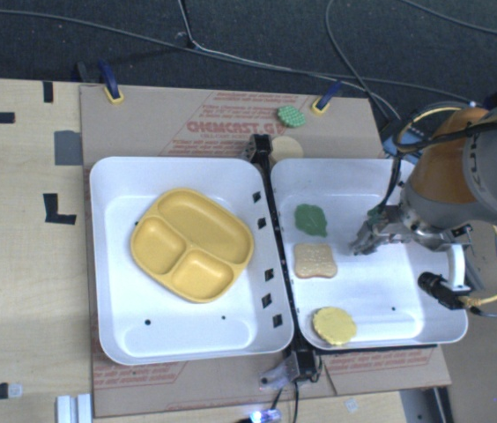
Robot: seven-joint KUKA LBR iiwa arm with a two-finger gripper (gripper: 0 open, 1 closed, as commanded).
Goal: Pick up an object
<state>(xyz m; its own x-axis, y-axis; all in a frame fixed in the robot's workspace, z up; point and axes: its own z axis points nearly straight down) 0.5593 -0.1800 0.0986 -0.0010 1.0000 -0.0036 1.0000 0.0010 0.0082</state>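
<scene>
Your main risk from here is a descent onto bare plastic: the gripper (367, 239) hangs over the open floor of the right bin (381, 176), and if the program closes where it now stands, it will likely pinch nothing. A second risk lies in the pieces themselves — all three look flat and low, so the claw may skid over one or nudge it toward the divider (270, 236) between the bins instead of getting under its edge. Whether the claw is spread or pressed together you cannot tell from this slanted view; its tip is small, dark and blurred against the white, and nothing can be seen held in it. As for what you could pick, the green leaf-shaped piece (310, 219) lies to the claw's left in the picture and slightly farther from the camera, near but apart from it. The tan toast-like slice (315, 260) sits just below the green piece, also left of the claw and a little nearer the camera. The round yellow piece (333, 325) rests close to the bin's near rim, well apart from the claw. The yellow divided plate (193, 245) fills much of the left bin (112, 263), across the divider — too broad for a pinch, I would judge, so watch that the arm (447, 170) stays on its own side.
</scene>
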